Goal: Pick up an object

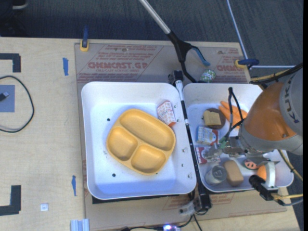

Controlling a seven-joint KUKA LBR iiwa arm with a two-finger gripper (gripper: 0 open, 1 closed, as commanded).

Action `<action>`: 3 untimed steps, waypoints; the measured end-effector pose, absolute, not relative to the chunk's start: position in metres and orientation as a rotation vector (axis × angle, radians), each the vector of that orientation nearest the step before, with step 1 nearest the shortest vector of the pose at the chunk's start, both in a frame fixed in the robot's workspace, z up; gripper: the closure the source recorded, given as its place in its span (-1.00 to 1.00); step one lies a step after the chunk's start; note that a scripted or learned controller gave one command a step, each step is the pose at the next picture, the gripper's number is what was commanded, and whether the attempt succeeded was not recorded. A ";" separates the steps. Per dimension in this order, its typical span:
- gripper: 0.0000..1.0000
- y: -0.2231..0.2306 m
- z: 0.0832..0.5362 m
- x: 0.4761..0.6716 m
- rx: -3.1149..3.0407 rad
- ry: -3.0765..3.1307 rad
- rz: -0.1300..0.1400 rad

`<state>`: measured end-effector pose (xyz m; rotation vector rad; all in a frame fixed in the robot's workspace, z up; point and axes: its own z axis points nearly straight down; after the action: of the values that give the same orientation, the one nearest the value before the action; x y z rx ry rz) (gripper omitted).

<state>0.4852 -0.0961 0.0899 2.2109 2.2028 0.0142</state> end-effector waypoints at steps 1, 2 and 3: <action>-1.00 -0.096 0.089 0.524 2.216 2.214 0.005; -1.00 -0.094 0.090 0.514 2.212 2.206 0.012; -1.00 -0.097 0.089 0.522 2.218 2.220 0.006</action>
<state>0.5222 -0.0968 0.0890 2.2180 2.2200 0.0059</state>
